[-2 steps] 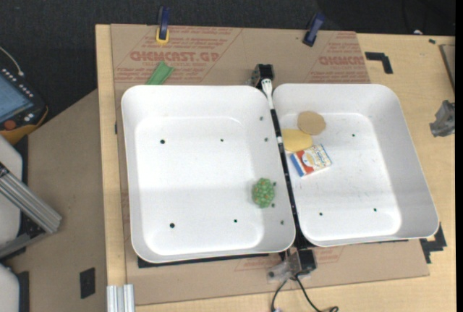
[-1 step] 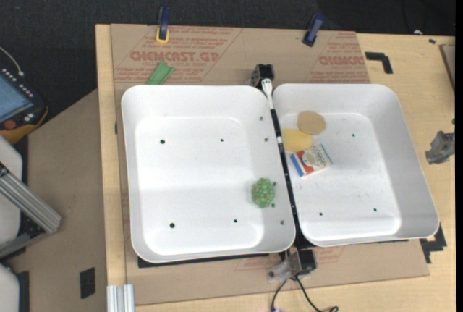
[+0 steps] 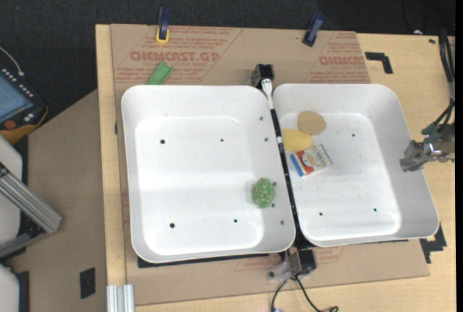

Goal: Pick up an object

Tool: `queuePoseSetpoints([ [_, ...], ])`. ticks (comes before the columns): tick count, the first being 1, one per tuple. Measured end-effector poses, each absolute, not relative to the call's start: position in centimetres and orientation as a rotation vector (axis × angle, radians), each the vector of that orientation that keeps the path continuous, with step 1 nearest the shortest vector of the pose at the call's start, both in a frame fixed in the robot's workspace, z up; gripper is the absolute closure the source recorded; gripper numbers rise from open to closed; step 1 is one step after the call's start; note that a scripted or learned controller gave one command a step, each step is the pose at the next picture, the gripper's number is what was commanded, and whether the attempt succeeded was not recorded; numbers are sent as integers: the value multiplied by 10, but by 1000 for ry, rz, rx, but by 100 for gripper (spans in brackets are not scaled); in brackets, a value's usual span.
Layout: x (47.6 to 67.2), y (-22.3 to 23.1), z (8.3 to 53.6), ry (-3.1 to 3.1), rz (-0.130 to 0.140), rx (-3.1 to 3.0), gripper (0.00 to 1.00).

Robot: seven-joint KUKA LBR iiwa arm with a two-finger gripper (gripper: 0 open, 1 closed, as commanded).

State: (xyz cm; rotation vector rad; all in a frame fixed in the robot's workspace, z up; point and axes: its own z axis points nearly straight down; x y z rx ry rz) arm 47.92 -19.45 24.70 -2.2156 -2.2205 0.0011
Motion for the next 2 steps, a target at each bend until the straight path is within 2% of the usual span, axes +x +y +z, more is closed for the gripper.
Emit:
queuePoseSetpoints([
  [1, 479, -225, 226, -2216, 3, -2223, 100],
  [2, 560, -202, 333, -2241, -12, -2225, 100],
])
